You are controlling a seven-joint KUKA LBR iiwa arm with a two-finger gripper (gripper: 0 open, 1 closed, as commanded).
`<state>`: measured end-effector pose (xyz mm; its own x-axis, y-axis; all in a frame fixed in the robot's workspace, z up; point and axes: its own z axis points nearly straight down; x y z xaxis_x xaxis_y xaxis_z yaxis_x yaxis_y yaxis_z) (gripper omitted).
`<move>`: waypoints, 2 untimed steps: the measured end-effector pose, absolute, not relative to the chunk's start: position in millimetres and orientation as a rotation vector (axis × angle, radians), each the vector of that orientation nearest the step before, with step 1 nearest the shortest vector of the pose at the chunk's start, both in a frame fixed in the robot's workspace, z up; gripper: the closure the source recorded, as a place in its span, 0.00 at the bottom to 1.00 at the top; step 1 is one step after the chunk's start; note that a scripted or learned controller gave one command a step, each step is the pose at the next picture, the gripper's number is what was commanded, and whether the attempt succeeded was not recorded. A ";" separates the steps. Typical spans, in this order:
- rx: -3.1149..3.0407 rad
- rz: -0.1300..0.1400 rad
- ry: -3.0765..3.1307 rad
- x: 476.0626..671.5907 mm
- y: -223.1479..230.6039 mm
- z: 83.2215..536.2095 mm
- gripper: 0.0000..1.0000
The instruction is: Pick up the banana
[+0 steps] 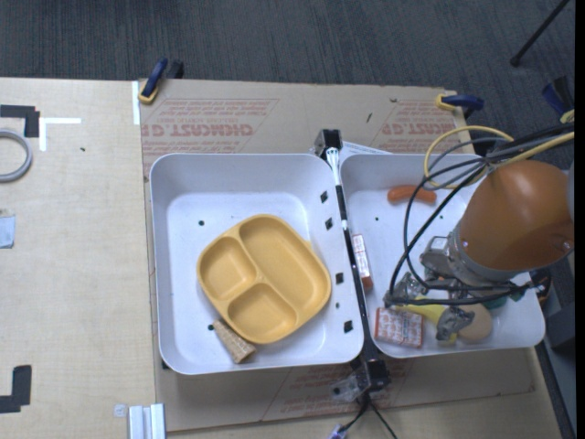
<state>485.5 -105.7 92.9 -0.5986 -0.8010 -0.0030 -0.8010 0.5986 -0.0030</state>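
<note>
Banana (428,310) lies in the right bin (377,199), near its front wall, long axis roughly left-right. Gripper (439,305) sits directly over the banana; finger spacing cannot be determined.

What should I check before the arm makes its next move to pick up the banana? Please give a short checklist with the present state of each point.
1. Banana lies in the right bin: ok.
2. Claw is above the banana's corner of that bin: ok.
3. Claw centred on the banana: cannot tell, the wrist covers much of it.
4. Banana free of neighbours: not ok, a red-and-white packet and a round tan item crowd it.
5. Cables clear of the bin contents: cannot tell.
6. Yellow divided plate in the left bin, out of the way: ok.
</note>
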 end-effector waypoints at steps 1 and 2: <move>-1.863 -0.003 2.525 479.0 -112.4 92.9 0.00; -1.503 0.000 2.753 542.2 -89.9 192.4 0.00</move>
<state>542.2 -89.9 192.4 -0.5407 -0.8412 -0.0045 -0.8412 0.5407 -0.0028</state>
